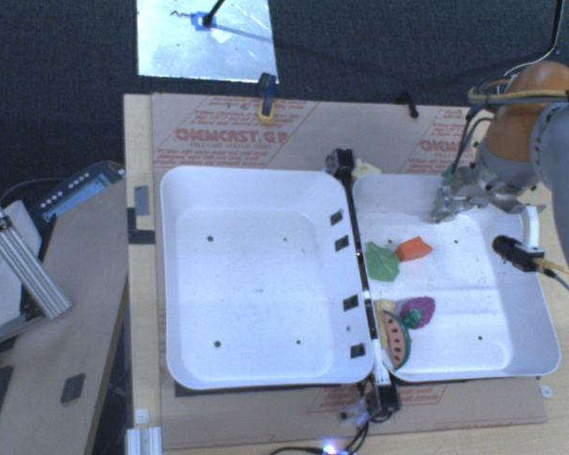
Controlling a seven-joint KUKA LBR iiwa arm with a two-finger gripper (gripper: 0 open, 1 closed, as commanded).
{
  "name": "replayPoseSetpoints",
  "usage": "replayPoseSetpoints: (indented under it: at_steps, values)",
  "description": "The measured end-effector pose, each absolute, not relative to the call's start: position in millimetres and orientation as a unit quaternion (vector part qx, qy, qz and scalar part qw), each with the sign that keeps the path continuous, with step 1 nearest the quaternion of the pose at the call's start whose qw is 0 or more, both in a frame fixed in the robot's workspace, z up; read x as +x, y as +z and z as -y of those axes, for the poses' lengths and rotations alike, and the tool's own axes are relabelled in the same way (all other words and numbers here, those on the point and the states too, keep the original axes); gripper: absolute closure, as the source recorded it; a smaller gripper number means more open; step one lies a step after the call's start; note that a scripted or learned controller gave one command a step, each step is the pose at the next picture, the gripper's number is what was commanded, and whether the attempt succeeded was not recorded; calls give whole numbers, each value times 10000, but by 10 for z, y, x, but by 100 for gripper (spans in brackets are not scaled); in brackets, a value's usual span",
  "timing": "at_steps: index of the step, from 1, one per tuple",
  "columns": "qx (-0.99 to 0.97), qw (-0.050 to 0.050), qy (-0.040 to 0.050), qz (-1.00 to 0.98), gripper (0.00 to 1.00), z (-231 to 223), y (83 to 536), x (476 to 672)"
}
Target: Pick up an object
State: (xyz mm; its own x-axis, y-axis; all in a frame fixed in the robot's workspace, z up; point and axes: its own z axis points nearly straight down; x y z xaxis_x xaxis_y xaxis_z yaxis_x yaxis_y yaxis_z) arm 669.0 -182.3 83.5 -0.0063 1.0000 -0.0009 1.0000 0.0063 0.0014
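Bench (218, 126) seen from above at a slant, bearing two shallow white bins side by side. The left bin (256, 273) fills the centre of the frame. The right bin (474, 339) holds four small objects gathered near its left wall. An orange block (413, 248) lies just right of a green piece (381, 263), the two touching or nearly so. Lower down, a purple piece (418, 309) sits beside a watermelon slice (395, 338), which lies against the divider between the bins.

The arm (541, 131) enters at the upper right of the frame, with its orange band (545, 79) at the top. The gripper (449, 207) hangs over the upper part of the right bin, up and to the right of the orange block and apart from it. Whether the jaws are open or closed cannot be told at this size; nothing is seen between them.

A yellow clamp (266, 112) sits at the bench's upper edge, below a reflective square sheet (206, 25) in the upper left of the frame.
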Motion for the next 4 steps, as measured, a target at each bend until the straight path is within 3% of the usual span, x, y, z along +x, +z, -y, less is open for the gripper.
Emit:
replayPoseSetpoints:
  at_steps: [3,4]
  values:
    - [7046,12,11,-7096,100,1362,1008,6696]
    - [7048,3,6,-7094,100,1126,846,6692]
